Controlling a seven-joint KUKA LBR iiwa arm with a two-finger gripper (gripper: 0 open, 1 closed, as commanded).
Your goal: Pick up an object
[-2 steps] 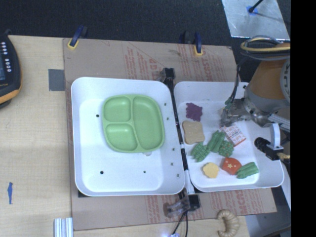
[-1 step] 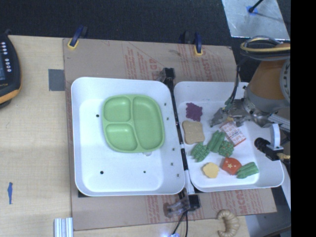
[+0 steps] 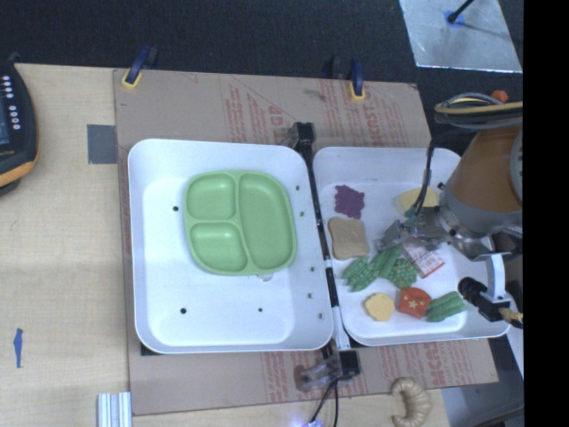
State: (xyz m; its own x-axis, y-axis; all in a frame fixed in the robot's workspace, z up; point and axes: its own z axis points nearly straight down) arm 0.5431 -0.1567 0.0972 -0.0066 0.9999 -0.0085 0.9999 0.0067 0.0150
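Bench: we log a pale wooden top (image 3: 62,265) under a brown cardboard sheet (image 3: 267,105), clamped at its far edge by a yellow clip (image 3: 135,68) and a blue-and-yellow clip (image 3: 356,80); dark floor lies beyond.
Arm: we see its grey body with the orange band (image 3: 484,163) entering from the right, over the right bin's right side.
Gripper: we place it (image 3: 411,231) low over the middle of the right bin, amid the toy food; we cannot tell how its fingers stand or whether anything is between them.
Nearest items: we count a white packet with red print (image 3: 425,261) just beside the gripper, and green leafy pieces (image 3: 378,268) just below it.
Further items: we note a tan bread slice (image 3: 348,237), a purple piece (image 3: 348,201), a yellow piece (image 3: 413,199) partly behind the arm, a yellow-orange lump (image 3: 380,307), a red tomato-like piece (image 3: 413,302) and a green pod (image 3: 446,306) touching it.
Right bin: we record a shallow white bin (image 3: 356,163) holding all the above.
Left bin: we record a white bin (image 3: 156,238) just beside it, bearing a green three-part plate (image 3: 240,222).
Edge of bench: we list a black-and-orange handset (image 3: 13,123) at far left and a tan curled object (image 3: 411,400) near the front edge.
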